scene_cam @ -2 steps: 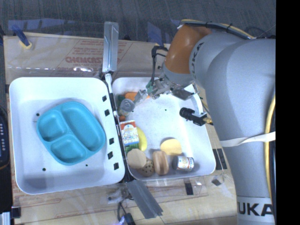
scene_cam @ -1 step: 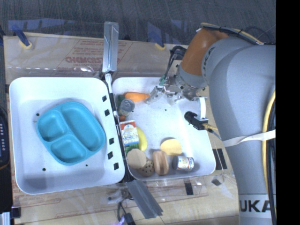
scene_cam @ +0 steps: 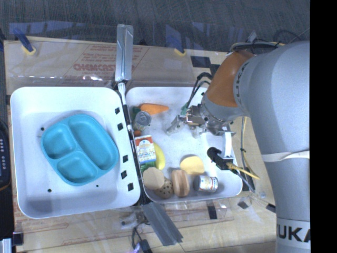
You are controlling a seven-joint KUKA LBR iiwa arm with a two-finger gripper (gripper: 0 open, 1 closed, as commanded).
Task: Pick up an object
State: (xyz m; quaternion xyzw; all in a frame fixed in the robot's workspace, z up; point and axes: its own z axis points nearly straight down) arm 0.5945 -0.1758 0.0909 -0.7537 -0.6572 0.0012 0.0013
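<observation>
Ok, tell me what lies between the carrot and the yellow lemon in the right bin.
Camera view: only bare white bin floor between the carrot and the lemon; the pincer hangs just right of that line.

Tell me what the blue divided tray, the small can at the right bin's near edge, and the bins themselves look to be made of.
Blue divided tray: probably moulded plastic, matte, uniform colour with soft rounded compartments. Small can: likely metal, with a shiny silver end and a printed label. Left bin and right bin: seemingly glossy white plastic, with smooth rounded walls and soft highlights.
</observation>
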